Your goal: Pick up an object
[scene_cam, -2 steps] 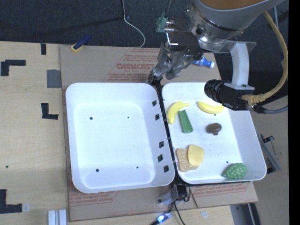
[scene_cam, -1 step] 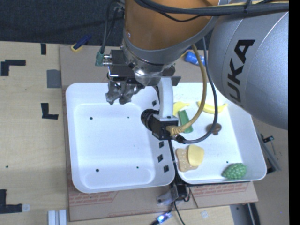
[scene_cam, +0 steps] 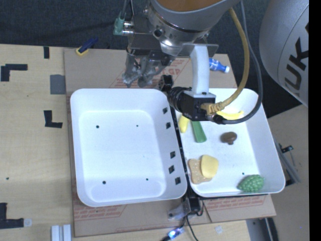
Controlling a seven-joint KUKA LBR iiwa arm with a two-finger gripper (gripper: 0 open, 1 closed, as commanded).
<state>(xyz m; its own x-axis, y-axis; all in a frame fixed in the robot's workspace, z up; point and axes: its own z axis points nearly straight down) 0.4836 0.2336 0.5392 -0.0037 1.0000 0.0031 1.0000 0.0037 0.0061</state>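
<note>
My gripper (scene_cam: 142, 77) hangs over the cardboard just behind the back rim of the left bin (scene_cam: 80, 134), high above the bench. I see nothing in it. The objects lie in the right bin (scene_cam: 268, 149): a green stick (scene_cam: 198, 132) beside a small yellow piece (scene_cam: 183, 124) near the dividing wall, a yellow curved piece (scene_cam: 231, 115) at the back, a small brown lump (scene_cam: 229, 137) in the middle, a yellow block on a tan slab (scene_cam: 204, 167) at the front, and a green bumpy ball (scene_cam: 251, 183) in the front right corner.
Both bins rest on a cardboard sheet (scene_cam: 95, 67). A blue and white item (scene_cam: 218, 65) lies behind the right bin, and a blue and yellow item (scene_cam: 86, 45) lies at the cardboard's back left. The arm's body looms over the back of the bins.
</note>
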